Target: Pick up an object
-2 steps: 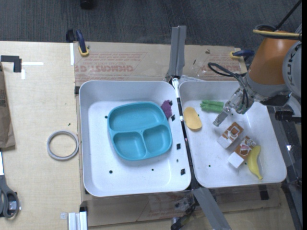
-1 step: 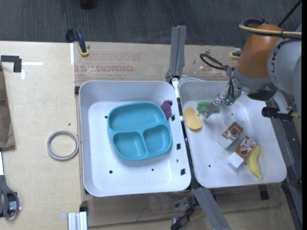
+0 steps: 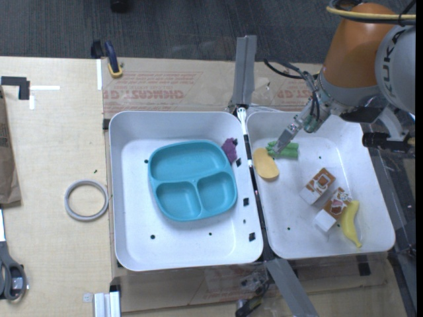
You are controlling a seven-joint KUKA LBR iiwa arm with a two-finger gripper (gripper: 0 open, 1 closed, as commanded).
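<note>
My gripper (image 3: 280, 144) reaches down from the upper right into the right bin (image 3: 370, 240), its tips right at a small green object (image 3: 289, 151) near the bin's back left. Just left and below lies a flat yellow-orange piece (image 3: 266, 165). A brown and white carton (image 3: 318, 183) sits mid-bin, with a second small box (image 3: 334, 203) and a yellow banana (image 3: 351, 224) toward the front right. A white block (image 3: 324, 222) lies beside the banana.
The left bin (image 3: 132, 243) holds a blue three-compartment tray (image 3: 192, 179) with a small purple object (image 3: 229, 148) at its back right corner. A grey ring (image 3: 86, 199) lies on the bench left of the bins. A metal divider post (image 3: 244, 71) stands behind the bins.
</note>
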